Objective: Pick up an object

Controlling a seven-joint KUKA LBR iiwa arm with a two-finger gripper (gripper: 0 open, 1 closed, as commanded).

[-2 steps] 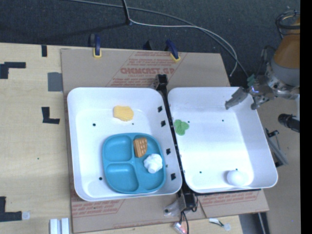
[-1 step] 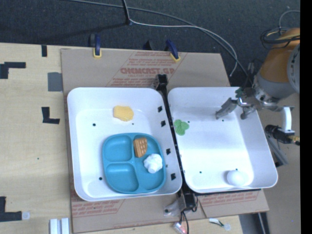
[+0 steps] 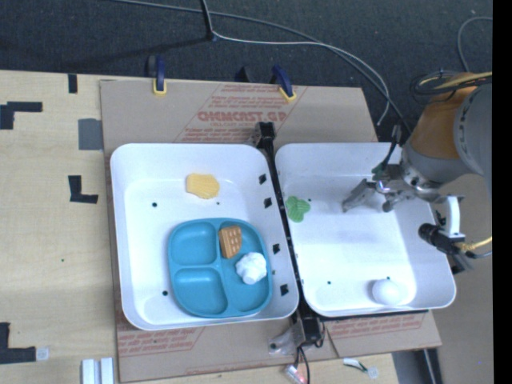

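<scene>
My gripper (image 3: pixel 369 204) hangs over the upper middle of the right bin (image 3: pixel 416 238), open, with nothing between its fingers. A small green object (image 3: pixel 298 209) lies at that bin's left wall, well to the left of the gripper. A white ball (image 3: pixel 390 291) rests near the bin's front right corner. In the left bin (image 3: pixel 132 214), a yellow piece (image 3: pixel 202 186) lies on the floor at the back. A blue divided tray (image 3: pixel 196 282) holds a tan waffle-like piece (image 3: pixel 230 241) and a white lump (image 3: pixel 251 267).
The grey arm with its orange band (image 3: pixel 436 130) comes in over the right bin's right rim. A black divider (image 3: pixel 278 206) runs between the bins. Both bins sit on cardboard (image 3: pixel 232 110) held by two clamps at the back. A cable crosses the dark floor behind.
</scene>
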